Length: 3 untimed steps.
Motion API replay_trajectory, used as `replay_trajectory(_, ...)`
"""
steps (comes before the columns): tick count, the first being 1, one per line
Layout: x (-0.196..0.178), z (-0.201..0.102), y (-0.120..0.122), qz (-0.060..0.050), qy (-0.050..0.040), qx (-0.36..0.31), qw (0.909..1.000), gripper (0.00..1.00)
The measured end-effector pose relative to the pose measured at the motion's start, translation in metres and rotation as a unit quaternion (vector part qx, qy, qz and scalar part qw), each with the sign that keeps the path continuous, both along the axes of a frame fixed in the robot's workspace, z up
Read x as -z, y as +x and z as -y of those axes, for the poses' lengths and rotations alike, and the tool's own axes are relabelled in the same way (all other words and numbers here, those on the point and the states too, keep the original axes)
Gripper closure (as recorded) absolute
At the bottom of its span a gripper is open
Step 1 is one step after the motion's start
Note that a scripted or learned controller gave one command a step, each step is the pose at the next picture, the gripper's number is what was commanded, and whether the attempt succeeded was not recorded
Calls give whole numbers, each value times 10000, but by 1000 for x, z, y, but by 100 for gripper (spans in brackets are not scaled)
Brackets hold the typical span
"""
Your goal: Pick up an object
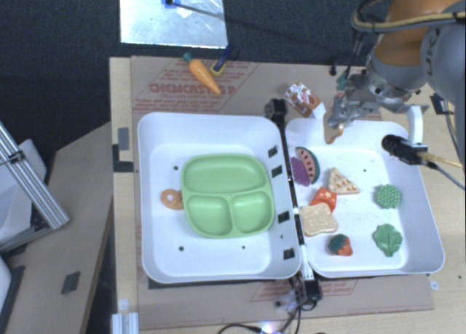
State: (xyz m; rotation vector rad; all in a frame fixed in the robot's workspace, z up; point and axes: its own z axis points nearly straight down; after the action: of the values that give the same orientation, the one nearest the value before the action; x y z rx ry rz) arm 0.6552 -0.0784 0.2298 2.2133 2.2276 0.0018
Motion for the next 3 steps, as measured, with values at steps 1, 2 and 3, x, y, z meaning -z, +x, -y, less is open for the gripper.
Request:
replay_trajectory(1,10,-1,17,7,-4,-2,10000,100)
replay_trajectory(2,5,10,16,7,-4,30,10000,100)
replay_trajectory(3,-5,-1,9,3,1,6,10000,100)
